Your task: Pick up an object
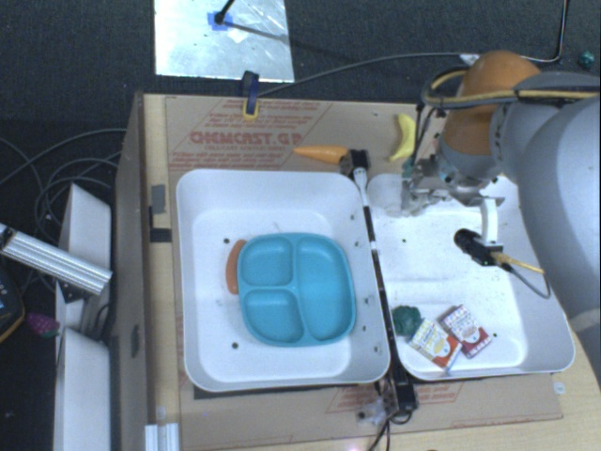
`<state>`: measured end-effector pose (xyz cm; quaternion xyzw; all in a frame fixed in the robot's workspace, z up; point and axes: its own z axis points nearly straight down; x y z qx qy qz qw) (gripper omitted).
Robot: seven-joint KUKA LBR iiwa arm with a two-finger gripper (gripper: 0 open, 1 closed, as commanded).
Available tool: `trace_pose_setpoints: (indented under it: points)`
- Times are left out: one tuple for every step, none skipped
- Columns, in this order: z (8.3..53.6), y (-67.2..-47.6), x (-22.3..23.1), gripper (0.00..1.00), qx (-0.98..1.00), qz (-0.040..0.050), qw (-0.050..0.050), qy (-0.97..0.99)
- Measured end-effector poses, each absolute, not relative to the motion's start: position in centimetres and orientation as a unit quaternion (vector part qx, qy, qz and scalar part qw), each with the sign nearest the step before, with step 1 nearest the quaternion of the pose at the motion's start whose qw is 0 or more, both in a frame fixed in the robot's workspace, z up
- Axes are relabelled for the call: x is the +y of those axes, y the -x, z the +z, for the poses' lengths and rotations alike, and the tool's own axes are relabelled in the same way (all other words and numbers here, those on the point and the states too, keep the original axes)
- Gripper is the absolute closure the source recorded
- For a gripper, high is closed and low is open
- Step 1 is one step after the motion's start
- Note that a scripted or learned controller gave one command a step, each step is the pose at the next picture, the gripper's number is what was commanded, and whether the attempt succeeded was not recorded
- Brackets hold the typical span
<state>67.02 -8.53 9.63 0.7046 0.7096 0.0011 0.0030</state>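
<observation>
Divided blue plate [296, 287] fills the left bin [202, 252]; green toy [407, 319] and 2 small packets [449, 333] lie in the right bin's [549, 350] near corner, light, easily pinched across; gripper [427, 194] hovers far corner, grasp unreadable

I see my grey arm [554, 148] reaching in from the right, orange band up, pincer [427, 195] pointing down.
</observation>
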Motion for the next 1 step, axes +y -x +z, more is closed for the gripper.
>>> trace_pose_setpoints:
  points:
    - [9.62, -67.01, -8.54, 0.00, 0.710, 0.0008, 0.003, -0.704]
